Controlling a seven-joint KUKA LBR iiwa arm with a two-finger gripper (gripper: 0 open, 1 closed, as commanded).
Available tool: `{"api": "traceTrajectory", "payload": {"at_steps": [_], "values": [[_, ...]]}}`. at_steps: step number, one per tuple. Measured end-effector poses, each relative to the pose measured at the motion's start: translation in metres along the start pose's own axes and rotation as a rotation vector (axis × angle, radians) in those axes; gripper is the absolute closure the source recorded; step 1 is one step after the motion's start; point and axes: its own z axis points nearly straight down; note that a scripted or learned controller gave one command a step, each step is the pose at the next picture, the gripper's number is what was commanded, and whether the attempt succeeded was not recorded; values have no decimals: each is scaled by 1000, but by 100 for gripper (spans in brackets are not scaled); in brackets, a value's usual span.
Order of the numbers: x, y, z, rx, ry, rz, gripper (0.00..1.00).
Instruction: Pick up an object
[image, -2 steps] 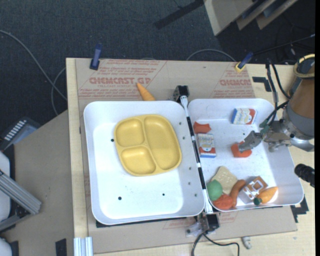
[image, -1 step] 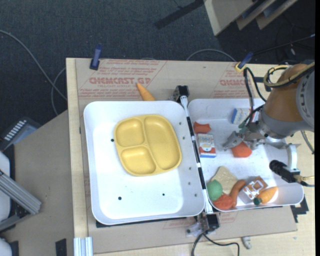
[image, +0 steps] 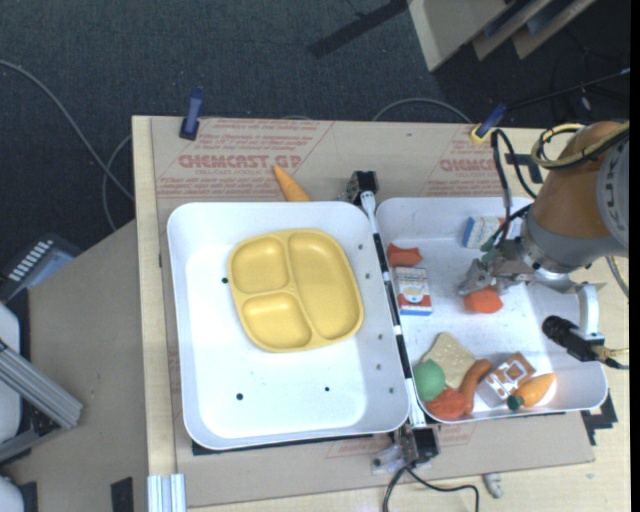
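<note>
Small red object (image: 484, 301), rounded, low on the floor of the right bin (image: 440, 225), in the upper middle and apart from its neighbours. Probably the chosen target, being isolated and so easy to approach from above without crowding. Directly over it, touching or just above its top edge, the gripper (image: 497, 272). Impossible to tell from this slant whether clenched, released or grasping. Seemingly no lift yet, with the object apparently resting on the bin floor.

Just beside, to the view's left, a small carton (image: 413, 290) and above that a flat red-orange piece (image: 404, 254). Near the gripper's upper side, a blue-and-white packet (image: 479, 232).

Piled along the bin's lower edge, touching one another: a slice of toast (image: 450, 352), a green piece (image: 429, 379), a red sausage-like piece (image: 466, 388), a small printed box (image: 510, 374) and an orange carrot (image: 538, 388). Harder picks, judging by how tightly packed.

Reaching in from the view's right, the arm (image: 575, 195), bent down toward the bin.

Further out, in the left bin (image: 200, 350), a yellow divided plate (image: 295, 288) lying flat. Beyond the bins, on the bench, a stray orange piece (image: 290, 185).
</note>
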Motion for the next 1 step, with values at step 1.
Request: {"api": "traceTrajectory", "payload": {"at_steps": [1], "values": [[93,-22,-86,1,2,-3,100]]}}
